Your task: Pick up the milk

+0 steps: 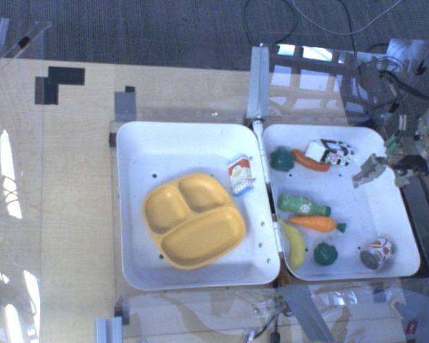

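A small white carton with black cow patches (330, 152) lies on its side at the back of the right bin (393, 224), touching a carrot (309, 161). A second small carton, white with red and blue print (240, 176), stands in the left bin (136, 191) near its right wall. My gripper (366, 170) hangs over the right bin's right side, a short way right of the cow-patched carton and apart from it. It is open with nothing between its fingers.
The left bin also holds a yellow divided plate (194, 220). In the right bin are a green broccoli piece (282, 158), a green bottle (302, 206), another carrot (318, 224), a banana (294, 243), a second broccoli piece (326, 254) and a can (377, 253).
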Controlling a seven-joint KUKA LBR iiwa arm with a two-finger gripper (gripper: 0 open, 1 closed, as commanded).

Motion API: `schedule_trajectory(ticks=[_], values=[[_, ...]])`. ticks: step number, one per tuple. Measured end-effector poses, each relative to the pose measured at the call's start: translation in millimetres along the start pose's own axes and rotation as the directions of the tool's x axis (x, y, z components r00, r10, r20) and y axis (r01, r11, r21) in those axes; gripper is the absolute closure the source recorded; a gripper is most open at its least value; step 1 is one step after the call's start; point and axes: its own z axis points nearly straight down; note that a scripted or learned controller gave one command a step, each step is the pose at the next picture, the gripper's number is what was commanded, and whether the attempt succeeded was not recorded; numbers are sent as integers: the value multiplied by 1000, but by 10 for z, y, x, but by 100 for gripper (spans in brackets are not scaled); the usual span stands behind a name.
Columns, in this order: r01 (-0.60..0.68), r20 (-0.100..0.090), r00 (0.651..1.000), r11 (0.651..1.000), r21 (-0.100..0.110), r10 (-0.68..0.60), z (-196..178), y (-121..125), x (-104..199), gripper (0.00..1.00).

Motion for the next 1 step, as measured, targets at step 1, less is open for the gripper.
schedule_trajectory(ticks=[1], values=[[127,-1,992,992,-1,-127,1198,836,-133,0]])
